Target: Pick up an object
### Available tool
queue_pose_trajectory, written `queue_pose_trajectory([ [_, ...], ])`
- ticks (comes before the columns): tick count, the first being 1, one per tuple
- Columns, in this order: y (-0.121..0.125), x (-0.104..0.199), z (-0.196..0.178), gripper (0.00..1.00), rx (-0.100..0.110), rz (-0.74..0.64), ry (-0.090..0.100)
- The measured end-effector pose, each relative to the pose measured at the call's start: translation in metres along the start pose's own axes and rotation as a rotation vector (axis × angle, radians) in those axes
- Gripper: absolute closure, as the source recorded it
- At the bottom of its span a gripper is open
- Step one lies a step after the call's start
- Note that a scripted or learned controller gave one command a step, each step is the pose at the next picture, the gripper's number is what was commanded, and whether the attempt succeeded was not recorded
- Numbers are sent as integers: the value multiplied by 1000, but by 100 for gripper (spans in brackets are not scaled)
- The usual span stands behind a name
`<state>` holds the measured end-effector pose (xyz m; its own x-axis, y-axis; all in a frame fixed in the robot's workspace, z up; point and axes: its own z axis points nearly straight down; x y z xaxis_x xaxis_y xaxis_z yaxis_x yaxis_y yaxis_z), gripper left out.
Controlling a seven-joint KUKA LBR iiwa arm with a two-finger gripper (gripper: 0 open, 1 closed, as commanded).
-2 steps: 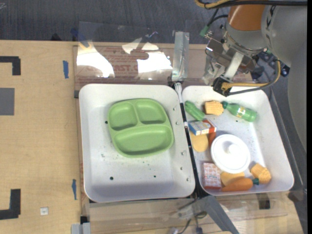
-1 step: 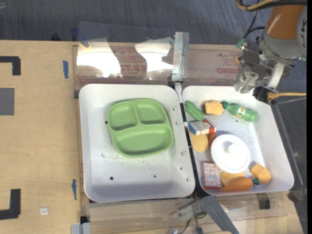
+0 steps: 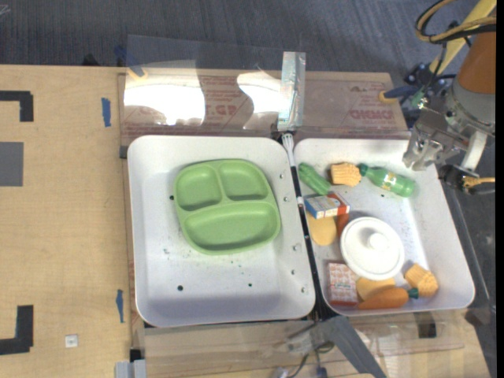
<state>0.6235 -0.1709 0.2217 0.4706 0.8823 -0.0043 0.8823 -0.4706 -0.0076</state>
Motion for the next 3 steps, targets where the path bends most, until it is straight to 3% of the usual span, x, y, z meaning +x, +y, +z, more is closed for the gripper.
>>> queue_pose_trajectory([
  [1,-62,-79,44,100,-4,-345,2],
  [2,-61,-78,43,0,-7,-348,4],
  [3,-88,-37,132,0,-19,-245,5],
])
